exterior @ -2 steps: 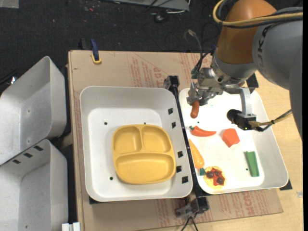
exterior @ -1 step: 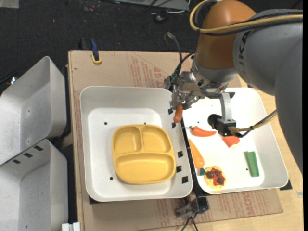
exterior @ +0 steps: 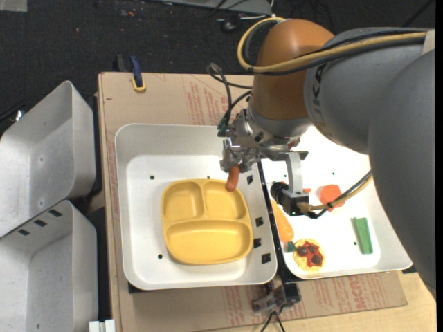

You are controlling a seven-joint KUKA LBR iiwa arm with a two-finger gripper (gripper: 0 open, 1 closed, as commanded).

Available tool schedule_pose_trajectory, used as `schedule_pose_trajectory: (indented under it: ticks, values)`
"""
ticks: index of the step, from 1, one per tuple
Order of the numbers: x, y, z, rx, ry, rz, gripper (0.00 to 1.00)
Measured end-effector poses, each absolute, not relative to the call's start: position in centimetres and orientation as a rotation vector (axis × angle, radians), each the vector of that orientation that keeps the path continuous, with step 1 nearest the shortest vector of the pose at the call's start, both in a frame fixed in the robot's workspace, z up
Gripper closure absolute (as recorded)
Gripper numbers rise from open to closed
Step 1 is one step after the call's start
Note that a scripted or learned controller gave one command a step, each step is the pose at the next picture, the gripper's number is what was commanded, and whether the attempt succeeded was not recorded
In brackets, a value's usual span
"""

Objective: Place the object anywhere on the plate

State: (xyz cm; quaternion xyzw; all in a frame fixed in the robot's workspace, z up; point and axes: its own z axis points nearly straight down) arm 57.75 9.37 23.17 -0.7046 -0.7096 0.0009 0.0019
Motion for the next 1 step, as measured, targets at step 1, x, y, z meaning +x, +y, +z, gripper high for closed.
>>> schedule_pose_trajectory:
  ticks: [1]
  values:
    - [54.86, 14.06, 22.17, -2.21, -2.227, 0.004, 1.0]
